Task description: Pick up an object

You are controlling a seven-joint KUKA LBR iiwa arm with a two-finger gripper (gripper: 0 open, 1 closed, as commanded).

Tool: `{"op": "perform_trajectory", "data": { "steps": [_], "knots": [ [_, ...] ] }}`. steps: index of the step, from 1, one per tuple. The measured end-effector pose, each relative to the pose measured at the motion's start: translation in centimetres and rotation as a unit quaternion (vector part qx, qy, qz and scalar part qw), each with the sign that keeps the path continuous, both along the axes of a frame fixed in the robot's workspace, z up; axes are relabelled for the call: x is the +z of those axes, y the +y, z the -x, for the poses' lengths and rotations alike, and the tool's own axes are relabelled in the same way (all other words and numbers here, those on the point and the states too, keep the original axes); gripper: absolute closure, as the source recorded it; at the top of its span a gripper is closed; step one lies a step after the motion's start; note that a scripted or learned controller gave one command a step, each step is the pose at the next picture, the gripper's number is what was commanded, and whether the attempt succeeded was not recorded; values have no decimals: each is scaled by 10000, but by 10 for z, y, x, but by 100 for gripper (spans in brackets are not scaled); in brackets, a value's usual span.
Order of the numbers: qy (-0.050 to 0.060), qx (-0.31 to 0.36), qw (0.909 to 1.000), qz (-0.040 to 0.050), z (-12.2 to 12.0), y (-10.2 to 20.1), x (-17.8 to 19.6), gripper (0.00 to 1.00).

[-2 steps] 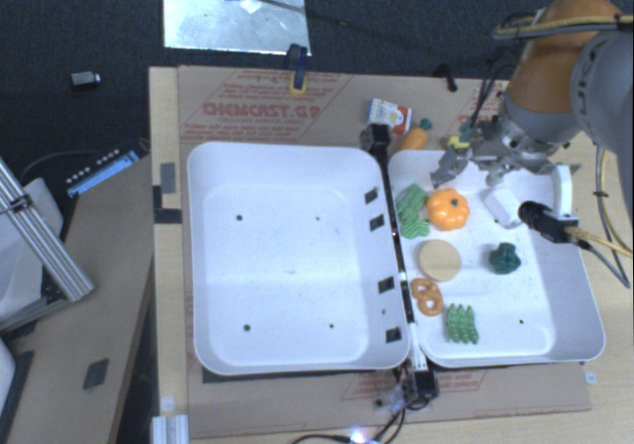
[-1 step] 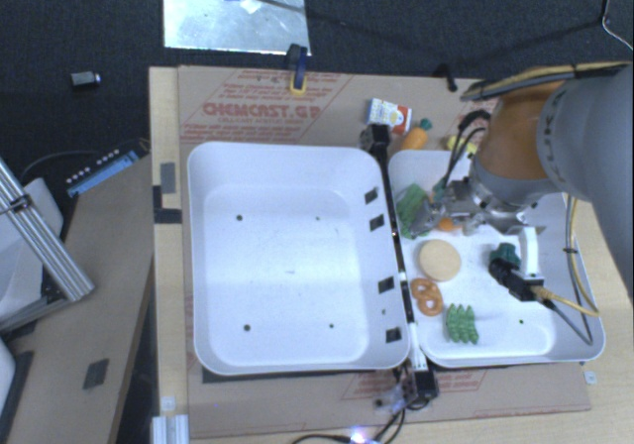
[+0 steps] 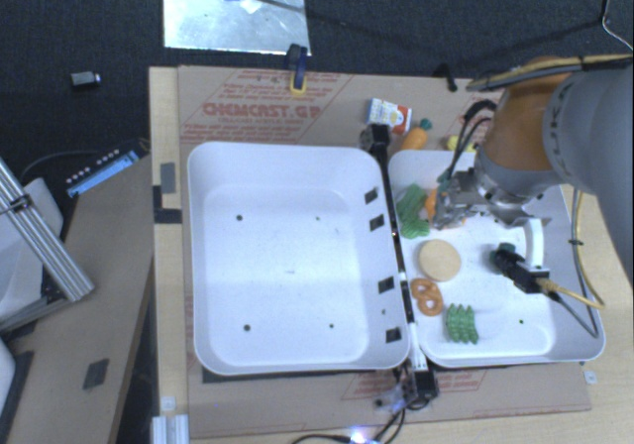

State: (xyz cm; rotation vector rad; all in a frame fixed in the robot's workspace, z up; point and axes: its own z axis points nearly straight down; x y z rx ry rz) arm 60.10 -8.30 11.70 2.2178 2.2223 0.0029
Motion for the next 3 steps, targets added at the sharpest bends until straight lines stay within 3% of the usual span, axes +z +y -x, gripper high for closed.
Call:
{"op": "perform_trajectory", "data": {
  "steps": [1,2,3],
  "knots": [
    [46,-26,10000,-11,119,-10,-33,100],
    [-14,16,10000,5,66,-6,-5,100],
    [-56,18,10000,13,34,-9,123,100]
  ]
}}
